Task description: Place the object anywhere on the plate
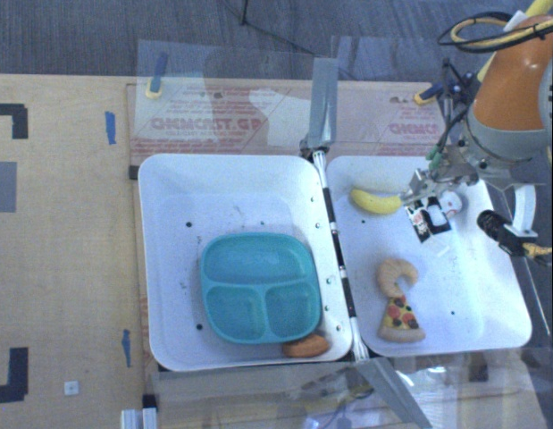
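Pale wooden bench top is seen bearing two shallow white bins side by side. Nearest, at the front wall of the left bin, an orange sausage-shaped toy is found touching or just beside the teal divided plate. In the right bin a pizza slice is laid, with a croissant just behind it. Farther back in that bin the banana is found, well apart from the plate. It is judged to be the task's thing, as the gripper is set at its right end. Whether the gripper is spread or pinching cannot be told. The banana is judged light, smooth and likely slippery along its curve, so a hold across its thick middle is advised. Beyond the bins, printed cardboard and grey carpet are seen.
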{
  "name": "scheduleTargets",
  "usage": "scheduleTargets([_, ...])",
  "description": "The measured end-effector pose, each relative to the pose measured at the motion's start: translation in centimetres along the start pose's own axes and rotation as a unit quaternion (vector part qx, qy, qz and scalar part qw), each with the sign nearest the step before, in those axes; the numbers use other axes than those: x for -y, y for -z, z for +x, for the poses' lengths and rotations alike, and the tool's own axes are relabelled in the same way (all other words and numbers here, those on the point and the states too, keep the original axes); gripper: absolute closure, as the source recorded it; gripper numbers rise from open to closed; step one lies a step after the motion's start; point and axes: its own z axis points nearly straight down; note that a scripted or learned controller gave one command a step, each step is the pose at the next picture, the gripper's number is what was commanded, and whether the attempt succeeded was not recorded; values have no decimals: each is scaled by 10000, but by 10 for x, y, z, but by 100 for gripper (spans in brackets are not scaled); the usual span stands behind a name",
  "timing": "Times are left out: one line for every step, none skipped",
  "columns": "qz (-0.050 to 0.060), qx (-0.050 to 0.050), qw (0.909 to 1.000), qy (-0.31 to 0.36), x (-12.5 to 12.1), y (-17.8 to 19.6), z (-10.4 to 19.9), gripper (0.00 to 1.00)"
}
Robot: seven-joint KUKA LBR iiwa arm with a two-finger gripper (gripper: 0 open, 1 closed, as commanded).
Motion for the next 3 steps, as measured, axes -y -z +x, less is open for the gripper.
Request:
scheduleTargets([-3,-11,9851,1719,19,-20,62,100])
scheduleTargets([-5,-10,9786,2057,29,7,126,100])
scheduleTargets([-7,-12,9701,2429,39,-20,194,100])
